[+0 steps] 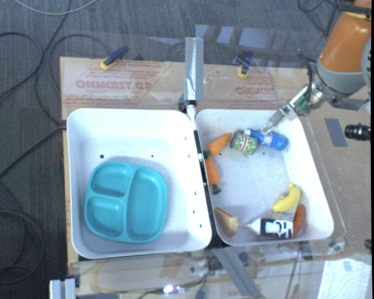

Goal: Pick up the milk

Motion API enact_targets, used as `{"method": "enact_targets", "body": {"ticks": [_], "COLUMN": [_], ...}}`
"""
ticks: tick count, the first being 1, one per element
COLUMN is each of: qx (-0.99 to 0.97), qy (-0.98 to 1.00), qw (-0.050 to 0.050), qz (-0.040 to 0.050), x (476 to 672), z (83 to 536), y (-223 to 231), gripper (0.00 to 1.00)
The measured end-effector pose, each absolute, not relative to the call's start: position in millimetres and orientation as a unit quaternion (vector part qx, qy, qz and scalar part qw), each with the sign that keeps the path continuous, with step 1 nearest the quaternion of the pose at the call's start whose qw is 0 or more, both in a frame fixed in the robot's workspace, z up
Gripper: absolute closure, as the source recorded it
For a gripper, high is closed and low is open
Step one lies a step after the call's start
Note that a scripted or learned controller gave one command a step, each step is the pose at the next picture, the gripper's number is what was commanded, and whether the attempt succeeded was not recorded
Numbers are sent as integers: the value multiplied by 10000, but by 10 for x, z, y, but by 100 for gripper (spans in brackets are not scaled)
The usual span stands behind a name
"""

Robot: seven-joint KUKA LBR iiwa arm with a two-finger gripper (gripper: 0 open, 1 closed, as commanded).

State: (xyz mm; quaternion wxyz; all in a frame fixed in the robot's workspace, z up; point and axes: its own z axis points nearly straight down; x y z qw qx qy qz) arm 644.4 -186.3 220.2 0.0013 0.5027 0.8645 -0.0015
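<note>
- White right bin (318,185): milk (277,227), a small dark-labelled carton, lies at lower right, touching a red item (299,220) and near a banana (287,199).
- Claw (269,125), upper right, sits over a blue bottle (271,140); I cannot tell its state.
- Risk: grasping the bottle or the milk's neighbours instead.

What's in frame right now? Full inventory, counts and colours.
bins: 2, white, side by side on bench
divided plate: 1, teal, left bin
carrots: 2, orange, right bin, left side
can: 1, green, right bin, top
bottle: 1, blue, beside can
banana: 1, yellow, right bin, lower right
sausage: 1, red, below banana
milk: 1, black-white, bottom edge
bread wedge: 1, tan, bottom left
gripper: 1, grey, above bottle
</note>
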Motion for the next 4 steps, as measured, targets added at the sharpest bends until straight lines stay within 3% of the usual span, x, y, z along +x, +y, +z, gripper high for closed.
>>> {"method": "enact_targets", "body": {"ticks": [1,2,3,4], "qx": [4811,4562,4558,4084], "qy": [8767,8898,8901,9128], "qw": [12,19,39,27], "qz": [-20,-23,-30,-22], "x": [6639,6691,6701,6693], "z": [1606,1717,1818,3405], "y": [-2213,-2230,-2224,-2236], "gripper": [0,0,100,100]}}
